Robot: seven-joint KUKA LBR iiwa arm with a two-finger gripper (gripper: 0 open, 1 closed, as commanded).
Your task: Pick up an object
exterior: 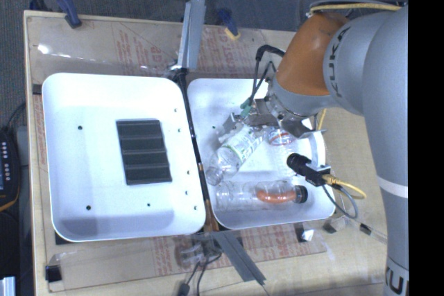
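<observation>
Gripper [262, 116], its grasp state impossible to tell, hangs low over clear plastic bottles [236, 149] lying in the right bin [208, 97], none visibly lifted, so the pick remains undone.

Pincer [244, 123] low in right bin [208, 100] among clear bottles [236, 149].

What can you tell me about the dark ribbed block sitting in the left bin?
The dark ribbed block is a flat, roughly rectangular slab, black or very dark grey, with a matte look like rubber or plastic. Cross ridges divide its top into four bands. It lies flat on the floor of the left bin, near the middle, its long side running toward the bin's near and far walls and slightly skewed. It touches nothing but the bin floor, and the end effector is over the right bin, away from it.
</observation>
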